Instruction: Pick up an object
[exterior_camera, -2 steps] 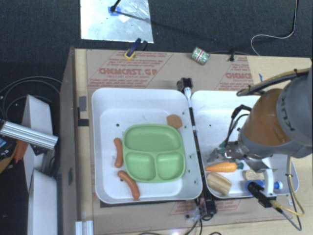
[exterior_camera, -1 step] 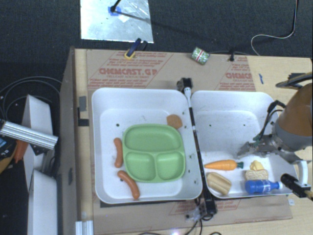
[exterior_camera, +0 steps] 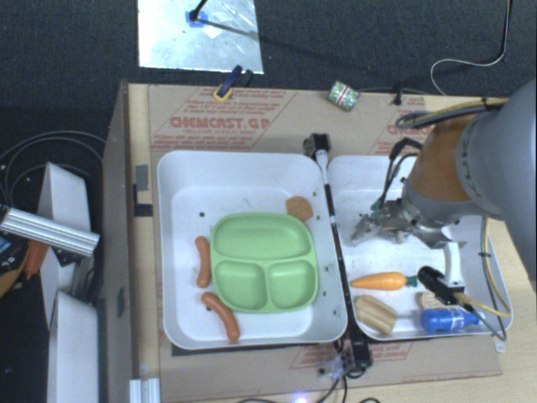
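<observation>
Jaws state cannot tell, low in right shallow white plastic bin, nothing seen held | orange plastic carrot just below, lying on bin floor | pick not done, grasp and lift left

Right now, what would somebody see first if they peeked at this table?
Probably the big green plate with three sections, sitting in the left bin with two sausages beside it. Next, the grey and orange arm leaning over the right bin, where an orange carrot lies.
</observation>
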Motion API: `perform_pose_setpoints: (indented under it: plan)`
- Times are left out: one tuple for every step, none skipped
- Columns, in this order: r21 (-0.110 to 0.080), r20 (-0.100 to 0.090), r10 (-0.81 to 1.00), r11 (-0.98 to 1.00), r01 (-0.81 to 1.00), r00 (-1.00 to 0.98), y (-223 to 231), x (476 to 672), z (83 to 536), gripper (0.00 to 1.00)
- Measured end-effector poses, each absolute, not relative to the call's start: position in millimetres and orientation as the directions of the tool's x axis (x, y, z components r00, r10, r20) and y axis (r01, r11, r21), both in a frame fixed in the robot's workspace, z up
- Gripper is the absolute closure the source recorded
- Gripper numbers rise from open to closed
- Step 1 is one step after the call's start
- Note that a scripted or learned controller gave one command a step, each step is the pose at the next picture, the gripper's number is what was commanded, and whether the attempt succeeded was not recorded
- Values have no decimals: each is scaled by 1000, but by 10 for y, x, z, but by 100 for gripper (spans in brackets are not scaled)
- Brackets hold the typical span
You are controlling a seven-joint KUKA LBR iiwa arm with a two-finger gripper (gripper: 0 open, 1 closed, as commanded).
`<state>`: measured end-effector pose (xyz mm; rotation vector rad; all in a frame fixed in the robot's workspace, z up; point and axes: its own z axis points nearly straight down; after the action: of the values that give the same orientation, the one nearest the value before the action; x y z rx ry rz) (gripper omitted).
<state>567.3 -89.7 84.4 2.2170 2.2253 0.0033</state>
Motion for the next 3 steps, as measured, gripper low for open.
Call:
perform_pose_setpoints:
  plan:
    - [1, -1, 1000, 1, 1000, -1, -1420, 5061, 842, 0]
    - [4, 0, 1000, 2, 1000, -2, -1413, 5075, 951, 100]
    - [4, 0, 1000, 2, 1000, -2, -1413, 5075, 950, 0]
